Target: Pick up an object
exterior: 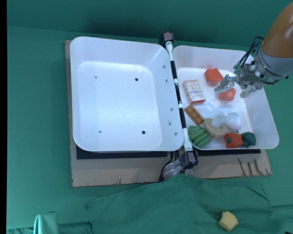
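Note:
The right bin (263,116) holds several toy foods. Among them are an orange-red chunk (213,75), a red-and-white carton (194,91), a brown waffle (194,114), a green vegetable (199,136), a beige piece (215,129), a white egg (233,121), a red tomato (233,140) and dark green broccoli (248,139). My gripper (235,88) hangs over the bin's upper right part, open. A small red-orange piece (227,95) lies just below, between the spread fingers, and I see no grip on it.
The large left bin (78,82) sits beside the right one, with a black-and-white hinge bar (176,87) between them. Green cloth covers the front, and a yellow toy (227,221) lies on it. The arm enters from the upper right.

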Controlling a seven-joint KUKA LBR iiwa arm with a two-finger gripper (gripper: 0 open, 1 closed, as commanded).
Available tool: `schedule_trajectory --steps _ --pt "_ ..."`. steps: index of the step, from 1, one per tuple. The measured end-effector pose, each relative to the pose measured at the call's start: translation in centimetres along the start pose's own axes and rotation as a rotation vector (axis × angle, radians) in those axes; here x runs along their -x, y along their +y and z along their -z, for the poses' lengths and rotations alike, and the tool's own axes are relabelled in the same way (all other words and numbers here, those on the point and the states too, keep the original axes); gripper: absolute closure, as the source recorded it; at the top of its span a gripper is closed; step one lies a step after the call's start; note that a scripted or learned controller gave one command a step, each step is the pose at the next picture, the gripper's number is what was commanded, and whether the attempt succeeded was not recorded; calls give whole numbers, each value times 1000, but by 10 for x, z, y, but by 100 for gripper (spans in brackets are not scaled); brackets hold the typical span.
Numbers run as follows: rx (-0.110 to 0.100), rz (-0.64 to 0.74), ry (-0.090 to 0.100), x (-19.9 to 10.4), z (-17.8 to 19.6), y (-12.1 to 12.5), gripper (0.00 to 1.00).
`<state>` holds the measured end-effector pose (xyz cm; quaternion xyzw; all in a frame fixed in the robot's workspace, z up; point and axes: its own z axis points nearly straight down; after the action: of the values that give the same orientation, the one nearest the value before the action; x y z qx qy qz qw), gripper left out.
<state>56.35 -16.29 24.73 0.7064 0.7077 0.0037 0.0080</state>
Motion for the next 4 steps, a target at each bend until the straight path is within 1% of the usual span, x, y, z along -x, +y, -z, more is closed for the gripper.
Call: schedule_trajectory --steps 1,2,3,4 --pt "-5 -9 3 25 -65 -45 0" --pt "-2 -1 -1 24 -65 58 0" --pt "-3 -4 1 24 -64 56 0" --pt "-28 2 3 20 -66 136 0"
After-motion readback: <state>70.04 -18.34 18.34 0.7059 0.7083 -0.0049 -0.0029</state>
